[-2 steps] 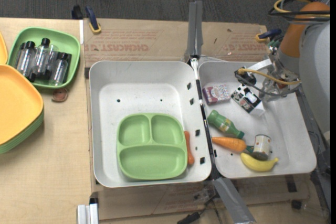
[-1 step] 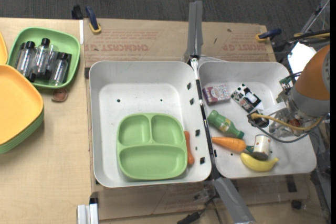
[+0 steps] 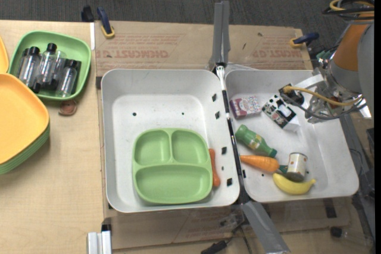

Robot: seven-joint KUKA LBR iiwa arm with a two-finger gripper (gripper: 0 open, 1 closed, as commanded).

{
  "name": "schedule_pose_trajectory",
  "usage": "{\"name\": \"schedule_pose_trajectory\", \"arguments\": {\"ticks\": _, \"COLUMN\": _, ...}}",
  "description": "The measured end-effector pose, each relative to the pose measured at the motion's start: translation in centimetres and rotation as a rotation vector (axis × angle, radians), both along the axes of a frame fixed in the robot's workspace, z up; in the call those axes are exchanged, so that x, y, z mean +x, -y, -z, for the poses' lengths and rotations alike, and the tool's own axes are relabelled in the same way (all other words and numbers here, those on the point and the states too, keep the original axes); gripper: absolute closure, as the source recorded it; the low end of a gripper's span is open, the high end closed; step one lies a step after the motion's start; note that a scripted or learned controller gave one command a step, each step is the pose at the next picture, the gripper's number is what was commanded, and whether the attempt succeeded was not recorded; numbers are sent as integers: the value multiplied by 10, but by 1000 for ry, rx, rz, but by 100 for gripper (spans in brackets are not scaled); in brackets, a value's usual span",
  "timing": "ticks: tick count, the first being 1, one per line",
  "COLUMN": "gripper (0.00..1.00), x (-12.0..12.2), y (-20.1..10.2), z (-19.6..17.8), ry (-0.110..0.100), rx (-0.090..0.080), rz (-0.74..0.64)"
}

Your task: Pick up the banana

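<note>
Near the front wall of the right bin [image 3: 334,151] we find the banana [image 3: 293,185] against a small can [image 3: 296,163], light, soft and bruisable, best pinched gently across its middle, while the gripper [image 3: 322,109] hovers well apart, its grip state beyond our telling.

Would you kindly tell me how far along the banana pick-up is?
Nothing looks done yet: the banana lies on the floor of the right bin, at its near edge, beside a small can. In hand: the hand hangs over that bin's far right side, apart from the banana. Left: reaching it, gripping and lifting.
</note>
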State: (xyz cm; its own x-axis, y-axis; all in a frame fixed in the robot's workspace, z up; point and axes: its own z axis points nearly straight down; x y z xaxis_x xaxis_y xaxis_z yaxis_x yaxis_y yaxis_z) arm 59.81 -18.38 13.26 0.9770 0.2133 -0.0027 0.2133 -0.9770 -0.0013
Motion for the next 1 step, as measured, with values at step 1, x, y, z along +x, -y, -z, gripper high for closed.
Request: {"name": "schedule_pose_trajectory", "arguments": {"ticks": 1, "gripper": 100, "x": 54, "y": 35, "z": 19, "ry": 0, "rx": 0, "rz": -90}}
